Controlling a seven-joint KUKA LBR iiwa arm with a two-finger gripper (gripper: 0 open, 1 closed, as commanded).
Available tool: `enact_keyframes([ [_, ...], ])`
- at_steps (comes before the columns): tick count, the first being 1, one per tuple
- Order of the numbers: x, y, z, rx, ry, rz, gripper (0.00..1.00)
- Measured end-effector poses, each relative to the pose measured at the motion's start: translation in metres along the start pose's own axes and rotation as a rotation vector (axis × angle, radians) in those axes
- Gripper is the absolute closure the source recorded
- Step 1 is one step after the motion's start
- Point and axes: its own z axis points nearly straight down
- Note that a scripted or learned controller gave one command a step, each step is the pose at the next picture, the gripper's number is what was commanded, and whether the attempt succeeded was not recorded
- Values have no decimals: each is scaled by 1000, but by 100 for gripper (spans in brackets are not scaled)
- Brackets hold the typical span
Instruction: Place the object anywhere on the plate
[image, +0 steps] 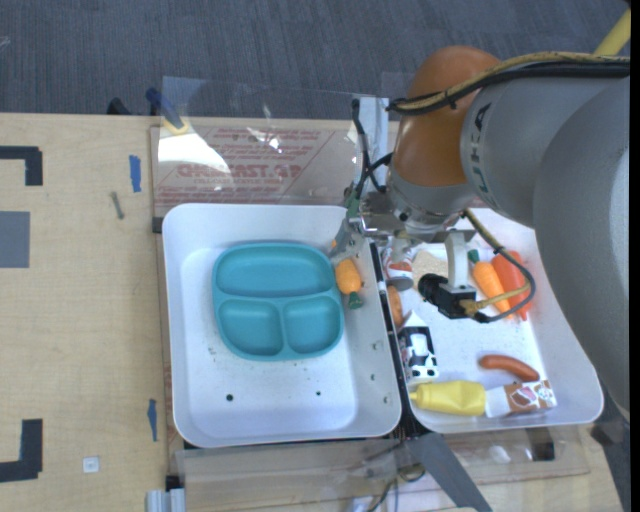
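A teal plate (275, 300) with three compartments lies in the left white bin (200, 400). My gripper (347, 258) hangs over that bin's right side, just off the plate's right rim, under the orange wrist band. A small orange carrot-like toy (348, 277) with a greenish tip sits between the fingertips, and the gripper is shut on it. The toy overlaps the plate's right edge and the bin floor beside it. The arm's body hides the top of the toy.
The right bin (560, 395) holds several toys: a yellow one (450, 398), a red sausage (508, 366), an orange carrot (490, 278), a black-and-white piece (420, 352). The bins' shared wall (390, 350) runs just right of the gripper. A clear sheet (250, 165) lies behind.
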Motion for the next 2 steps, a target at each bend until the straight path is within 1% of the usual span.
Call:
enact_keyframes([
  [2,0,0,0,0,0,0,0],
])
